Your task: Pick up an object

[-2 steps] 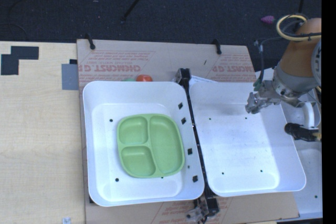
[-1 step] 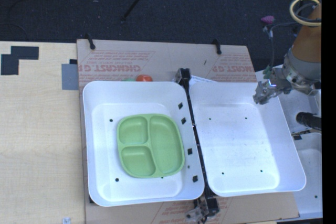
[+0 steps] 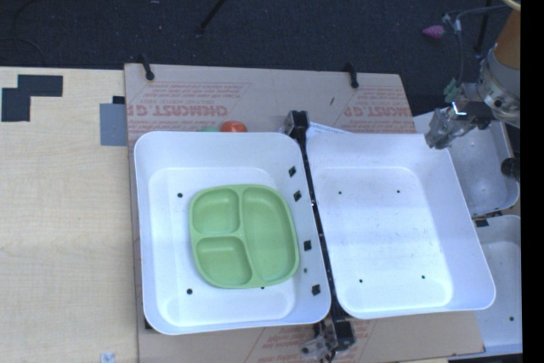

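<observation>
Camera view: the light-green three-compartment plastic plate [image 3: 244, 235] lies flat in the left white bin [image 3: 161, 183], ready for picking. The gripper [image 3: 444, 130] hangs beyond the right bin's [image 3: 459, 268] far corner; whether its jaws are parted, I cannot tell.

left bin [image 3: 161, 183]: green divided plate [image 3: 244, 235] fills centre | right bin [image 3: 463, 268]: floor open

Bench [image 3: 59, 225], light wood, is carrying cardboard sheet [image 3: 255, 102]; 2 white bins sitting on it: left bin [image 3: 161, 157] & right bin [image 3: 382, 153], touching.
</observation>
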Motion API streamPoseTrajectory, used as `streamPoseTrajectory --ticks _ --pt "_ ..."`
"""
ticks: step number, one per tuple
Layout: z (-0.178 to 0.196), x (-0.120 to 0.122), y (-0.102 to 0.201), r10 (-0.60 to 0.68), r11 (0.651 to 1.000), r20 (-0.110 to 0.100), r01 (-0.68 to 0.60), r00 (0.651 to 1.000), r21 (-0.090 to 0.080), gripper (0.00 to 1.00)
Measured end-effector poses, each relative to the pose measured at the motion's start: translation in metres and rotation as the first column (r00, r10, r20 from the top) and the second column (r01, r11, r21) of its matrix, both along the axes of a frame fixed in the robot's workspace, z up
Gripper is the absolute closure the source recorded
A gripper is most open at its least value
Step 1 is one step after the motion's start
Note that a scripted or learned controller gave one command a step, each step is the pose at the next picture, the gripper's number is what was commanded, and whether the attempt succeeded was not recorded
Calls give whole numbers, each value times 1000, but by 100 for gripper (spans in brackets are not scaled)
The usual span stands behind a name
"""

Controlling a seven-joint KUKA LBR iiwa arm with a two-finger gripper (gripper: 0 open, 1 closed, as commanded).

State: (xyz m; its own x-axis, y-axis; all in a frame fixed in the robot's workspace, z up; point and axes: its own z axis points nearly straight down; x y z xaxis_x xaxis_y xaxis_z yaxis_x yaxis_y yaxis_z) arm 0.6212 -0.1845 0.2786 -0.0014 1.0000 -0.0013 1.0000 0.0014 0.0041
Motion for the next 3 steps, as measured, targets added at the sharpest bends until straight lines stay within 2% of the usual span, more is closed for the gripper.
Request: streamPoseTrajectory --ticks 1,2,3 --pt "-15 -17 39 1 1000 -9 -1 1000 3 100" --pt "-30 -40 94 2 1000 -10 -2 1000 4 100" --pt "-31 -49 145 3 1000 -9 -3 1000 4 100"
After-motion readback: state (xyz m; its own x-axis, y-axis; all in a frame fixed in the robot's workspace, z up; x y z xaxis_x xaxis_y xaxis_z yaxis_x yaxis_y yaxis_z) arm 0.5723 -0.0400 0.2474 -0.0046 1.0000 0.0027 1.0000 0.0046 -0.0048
